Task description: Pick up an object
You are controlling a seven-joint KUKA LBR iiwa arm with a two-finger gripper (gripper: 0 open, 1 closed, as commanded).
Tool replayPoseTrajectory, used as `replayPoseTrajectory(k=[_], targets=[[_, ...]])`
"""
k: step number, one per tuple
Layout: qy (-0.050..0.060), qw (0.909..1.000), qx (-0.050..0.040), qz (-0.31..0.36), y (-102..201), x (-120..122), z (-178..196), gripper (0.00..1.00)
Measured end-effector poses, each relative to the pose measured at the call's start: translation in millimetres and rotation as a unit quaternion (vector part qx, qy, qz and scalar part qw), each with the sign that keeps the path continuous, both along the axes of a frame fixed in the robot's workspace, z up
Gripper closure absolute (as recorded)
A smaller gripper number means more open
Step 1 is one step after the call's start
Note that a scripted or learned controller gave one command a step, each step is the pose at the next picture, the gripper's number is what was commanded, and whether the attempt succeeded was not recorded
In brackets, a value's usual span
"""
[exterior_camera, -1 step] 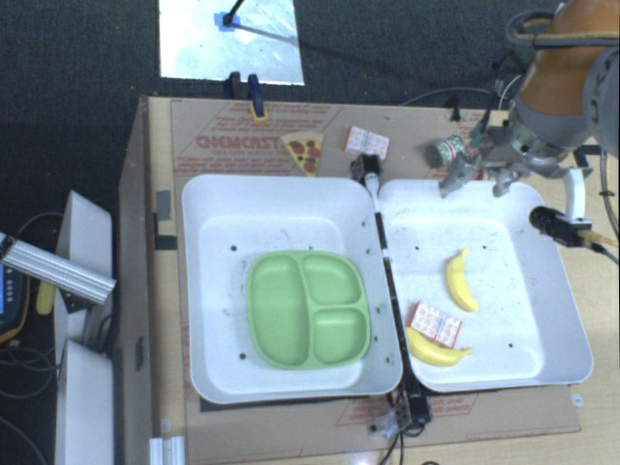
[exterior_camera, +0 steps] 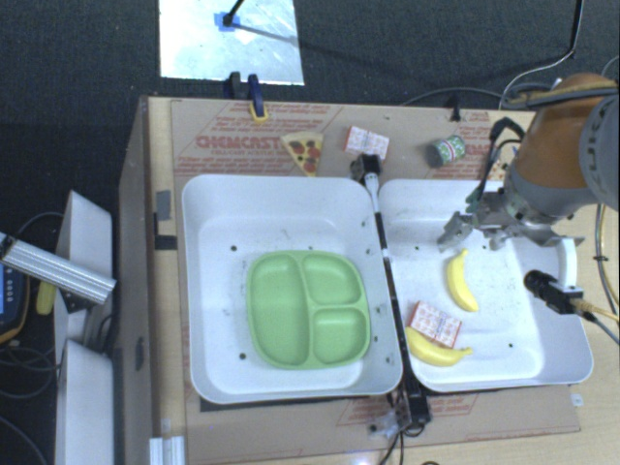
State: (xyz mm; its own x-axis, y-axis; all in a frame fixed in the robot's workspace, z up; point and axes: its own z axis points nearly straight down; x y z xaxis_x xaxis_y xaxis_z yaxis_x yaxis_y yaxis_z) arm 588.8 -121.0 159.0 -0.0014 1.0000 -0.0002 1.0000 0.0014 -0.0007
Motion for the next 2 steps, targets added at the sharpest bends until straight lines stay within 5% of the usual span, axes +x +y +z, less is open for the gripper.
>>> replayPoseTrajectory(k=[1,2], targets=[[-0.001,1.0,0.0001,0.0,6,-8,-75,0.0],[-0.002,1.0,0.0002,0.0,6,-7,-64,1.0]])
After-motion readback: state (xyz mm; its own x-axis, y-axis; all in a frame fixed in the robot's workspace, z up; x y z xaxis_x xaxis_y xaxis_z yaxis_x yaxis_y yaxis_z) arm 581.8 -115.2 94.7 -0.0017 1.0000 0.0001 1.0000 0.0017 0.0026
